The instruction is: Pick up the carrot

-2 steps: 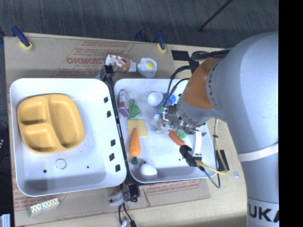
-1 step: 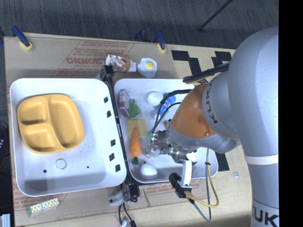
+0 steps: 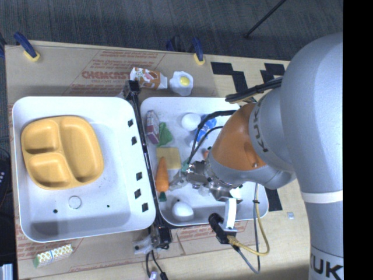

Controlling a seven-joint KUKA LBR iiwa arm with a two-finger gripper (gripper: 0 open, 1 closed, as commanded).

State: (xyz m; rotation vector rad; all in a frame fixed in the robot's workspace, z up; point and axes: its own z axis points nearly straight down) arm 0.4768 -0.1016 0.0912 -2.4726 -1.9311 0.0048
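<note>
The carrot (image 3: 162,176) is a short orange piece lying lengthwise near the left wall of the right bin (image 3: 256,206), just below a pale yellow block (image 3: 169,156). My gripper (image 3: 185,177) reaches in from the right, low over the bin floor and close to the carrot's right side. Whether it touches the carrot is unclear, and the bulky wrist with its orange band (image 3: 233,147) hides much of the bin behind it.
The right bin also holds a green piece (image 3: 165,134), a dark red item (image 3: 152,126), a blue item (image 3: 201,134) and two white eggs (image 3: 190,121) (image 3: 182,210). A yellow divided tray (image 3: 61,150) sits in the left bin. A fried-egg toy (image 3: 182,83) and a small carton (image 3: 145,77) lie behind the bins.
</note>
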